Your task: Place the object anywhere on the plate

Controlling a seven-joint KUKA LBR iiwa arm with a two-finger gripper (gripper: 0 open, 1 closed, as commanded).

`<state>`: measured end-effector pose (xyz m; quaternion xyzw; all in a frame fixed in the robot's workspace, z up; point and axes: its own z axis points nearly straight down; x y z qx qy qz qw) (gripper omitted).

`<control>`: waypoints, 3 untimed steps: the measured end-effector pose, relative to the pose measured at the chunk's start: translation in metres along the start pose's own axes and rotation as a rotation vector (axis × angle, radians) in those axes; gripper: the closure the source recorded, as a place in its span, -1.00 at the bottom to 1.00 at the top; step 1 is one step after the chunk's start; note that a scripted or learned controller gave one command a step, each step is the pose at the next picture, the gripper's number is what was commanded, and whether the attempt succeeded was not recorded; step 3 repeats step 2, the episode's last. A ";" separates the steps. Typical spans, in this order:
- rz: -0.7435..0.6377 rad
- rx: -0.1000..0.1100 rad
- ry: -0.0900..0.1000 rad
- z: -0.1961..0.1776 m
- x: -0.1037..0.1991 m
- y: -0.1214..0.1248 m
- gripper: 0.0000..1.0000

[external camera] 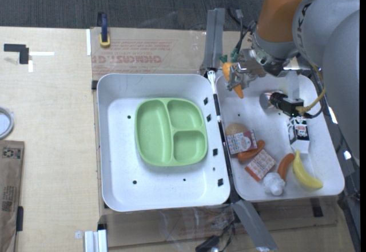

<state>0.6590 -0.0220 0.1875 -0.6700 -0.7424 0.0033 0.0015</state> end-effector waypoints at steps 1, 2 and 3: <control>-0.229 0.000 0.001 0.000 0.085 -0.024 1.00; -0.229 -0.001 0.001 0.000 0.085 -0.024 -1.00; -0.229 -0.001 0.001 0.000 0.085 -0.024 -1.00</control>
